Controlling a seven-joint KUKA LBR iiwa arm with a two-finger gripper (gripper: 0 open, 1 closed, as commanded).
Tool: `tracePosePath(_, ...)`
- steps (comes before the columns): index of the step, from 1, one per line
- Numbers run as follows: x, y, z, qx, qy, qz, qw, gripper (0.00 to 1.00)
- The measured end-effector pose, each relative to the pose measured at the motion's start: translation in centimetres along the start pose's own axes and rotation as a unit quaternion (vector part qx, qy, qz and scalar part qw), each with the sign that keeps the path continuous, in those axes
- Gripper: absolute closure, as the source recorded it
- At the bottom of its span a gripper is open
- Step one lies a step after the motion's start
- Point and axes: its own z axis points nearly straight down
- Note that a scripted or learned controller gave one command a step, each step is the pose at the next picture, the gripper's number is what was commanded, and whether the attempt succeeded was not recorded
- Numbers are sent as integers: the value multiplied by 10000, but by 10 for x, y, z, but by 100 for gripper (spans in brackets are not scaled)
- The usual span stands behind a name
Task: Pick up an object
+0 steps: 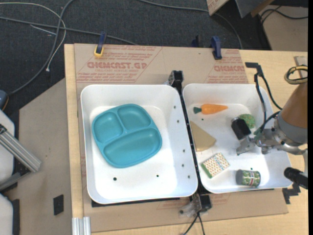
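Two shallow white bins sit side by side on the surface (49,131), over a brown printed board held by clamps along the far edge.

Left bin (93,146): one teal divided plate (127,135), three compartments, lying flat and a little left of the bin's centre. It touches nothing else.

Right bin (230,89): five loose things.
- Orange carrot (212,109) with a green stub at its left end, lying crosswise near the far wall.
- Tan wedge (202,137), flat, close to the bin's left wall, below the carrot.
- Small patterned box (215,164) (green-and-white check, tilted), nearer the front, just below the wedge.
- Grey can with a green label (248,177), on its side near the front right corner.
- Green leafy piece (248,120) toward the right, with a black object (240,128) lying against its left side.

The arm (296,119) comes in from the right edge, orange band above the grey wrist. The pincer (252,145) hangs low over the right bin, between the black object and the can, just below-right of the black object. Metal finger parts show there, but their spread cannot be told, and nothing is seen between them. All five items rest on the bin floor.
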Motion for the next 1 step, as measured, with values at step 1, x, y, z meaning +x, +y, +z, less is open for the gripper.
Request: tracePosePath(1, 1, 0, 22, 1, 0, -1, 10000, 0)
